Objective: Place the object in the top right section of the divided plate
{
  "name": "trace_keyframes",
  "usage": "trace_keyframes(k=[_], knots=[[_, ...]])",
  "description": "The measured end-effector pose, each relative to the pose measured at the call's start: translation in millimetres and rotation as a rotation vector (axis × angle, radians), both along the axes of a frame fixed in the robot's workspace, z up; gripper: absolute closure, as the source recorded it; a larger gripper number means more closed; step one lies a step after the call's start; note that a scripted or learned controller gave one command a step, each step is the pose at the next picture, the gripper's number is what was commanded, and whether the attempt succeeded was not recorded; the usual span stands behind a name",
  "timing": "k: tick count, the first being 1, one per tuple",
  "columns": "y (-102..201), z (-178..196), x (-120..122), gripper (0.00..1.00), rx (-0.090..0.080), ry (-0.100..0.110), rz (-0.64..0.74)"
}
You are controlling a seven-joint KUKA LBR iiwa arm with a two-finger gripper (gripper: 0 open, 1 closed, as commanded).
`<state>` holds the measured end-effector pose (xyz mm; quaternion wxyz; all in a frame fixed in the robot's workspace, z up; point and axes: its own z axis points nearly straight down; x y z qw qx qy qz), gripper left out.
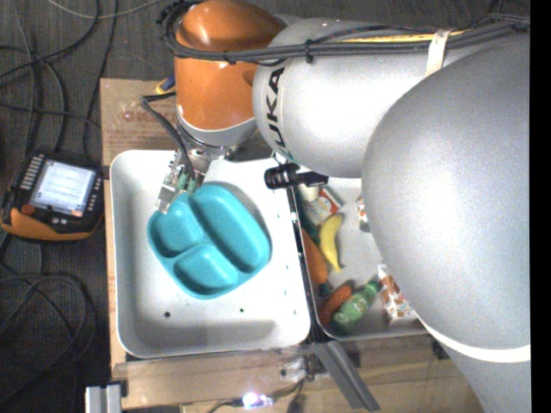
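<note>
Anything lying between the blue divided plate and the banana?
Yes: in the camera view, the bins' adjoining white walls stand between the divided plate and the banana.

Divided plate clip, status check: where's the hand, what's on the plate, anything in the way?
Hand at divided plate's upper-left rim, grip unclear. Plate sections bare, left bin. Banana, carrot, bottle in right bin. Nothing blocking.

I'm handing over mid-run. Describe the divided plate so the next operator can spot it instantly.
Find the left white bin, the one beside the bin full of toy food. The divided plate lies in its upper middle, just below the gripper. It is the turquoise, rounded dish split into three sections, the sole coloured item in that bin.
</note>
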<state>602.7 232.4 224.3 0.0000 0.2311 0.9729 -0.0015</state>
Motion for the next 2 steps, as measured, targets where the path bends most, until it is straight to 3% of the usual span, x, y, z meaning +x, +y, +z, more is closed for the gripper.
trace_keyframes(k=[1, 2], knots=[[-67.4, 80.9, -41.6, 1.00, 0.001, -0.002, -0.063], [-24.5, 182.4, -52.2, 1.00, 0.002, -0.003, -0.059]])
